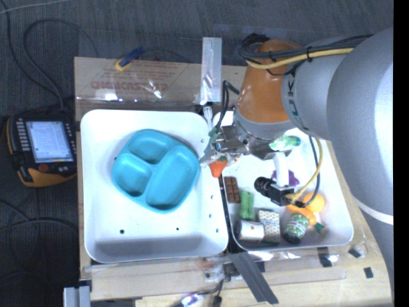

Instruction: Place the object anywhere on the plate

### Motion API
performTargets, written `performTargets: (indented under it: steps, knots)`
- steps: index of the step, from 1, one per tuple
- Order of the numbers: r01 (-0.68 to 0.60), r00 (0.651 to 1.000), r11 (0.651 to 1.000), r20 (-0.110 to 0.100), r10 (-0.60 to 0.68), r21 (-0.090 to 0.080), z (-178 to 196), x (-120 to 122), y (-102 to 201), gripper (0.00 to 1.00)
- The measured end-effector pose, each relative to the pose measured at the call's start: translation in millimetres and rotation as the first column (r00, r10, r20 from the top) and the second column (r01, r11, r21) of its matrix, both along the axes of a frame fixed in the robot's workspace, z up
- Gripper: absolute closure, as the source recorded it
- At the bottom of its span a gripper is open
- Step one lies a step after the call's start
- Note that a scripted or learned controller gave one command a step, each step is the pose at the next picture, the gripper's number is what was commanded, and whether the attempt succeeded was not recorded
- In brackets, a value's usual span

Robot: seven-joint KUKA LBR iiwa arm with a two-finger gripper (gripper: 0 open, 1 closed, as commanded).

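We see a small orange object [218, 167] at the centre of the frame, on the rim between the two bins, just below the gripper [220, 147]; we cannot tell whether it is gripped. The blue plate [155, 169] lies in the left bin [102, 235], left of the object
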State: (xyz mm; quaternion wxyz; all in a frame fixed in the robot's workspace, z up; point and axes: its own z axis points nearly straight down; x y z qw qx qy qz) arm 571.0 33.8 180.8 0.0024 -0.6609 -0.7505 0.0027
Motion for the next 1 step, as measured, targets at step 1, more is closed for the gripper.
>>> performTargets:
  steps: [1]
  knots:
    - [0.001,1.0,1.0,0.0,-0.001,0.0,0.0,0.0,-0.5,0.0]
